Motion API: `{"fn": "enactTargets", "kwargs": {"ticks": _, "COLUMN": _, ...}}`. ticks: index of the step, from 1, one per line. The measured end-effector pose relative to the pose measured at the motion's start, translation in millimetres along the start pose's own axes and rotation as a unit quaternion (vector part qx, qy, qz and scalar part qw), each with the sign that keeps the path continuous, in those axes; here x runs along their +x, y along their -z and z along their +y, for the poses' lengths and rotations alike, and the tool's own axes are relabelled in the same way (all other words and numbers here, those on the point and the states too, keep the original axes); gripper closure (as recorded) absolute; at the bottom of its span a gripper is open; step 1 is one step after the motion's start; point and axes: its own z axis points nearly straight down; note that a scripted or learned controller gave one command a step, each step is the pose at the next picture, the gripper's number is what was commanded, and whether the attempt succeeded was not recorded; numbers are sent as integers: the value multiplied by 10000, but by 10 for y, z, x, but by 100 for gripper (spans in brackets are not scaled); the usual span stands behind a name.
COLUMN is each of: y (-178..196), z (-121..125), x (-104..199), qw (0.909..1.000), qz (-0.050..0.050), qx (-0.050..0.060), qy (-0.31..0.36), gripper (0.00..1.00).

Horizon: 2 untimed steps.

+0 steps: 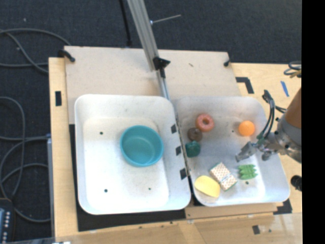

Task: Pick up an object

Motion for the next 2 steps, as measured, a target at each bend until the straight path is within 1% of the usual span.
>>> {"fn": "enactTargets", "kwargs": {"ticks": 1, "y": -558, "z": -19, "x": -115, "qw": 10000, "qz": 0, "qx": 6, "qy": -2, "gripper": 0}}
{"fn": "enactTargets", "kwargs": {"ticks": 2, "y": -416, "z": 6, "x": -117, "qw": 10000, "qz": -1, "qx": -40, "qy": -18, "gripper": 100}}
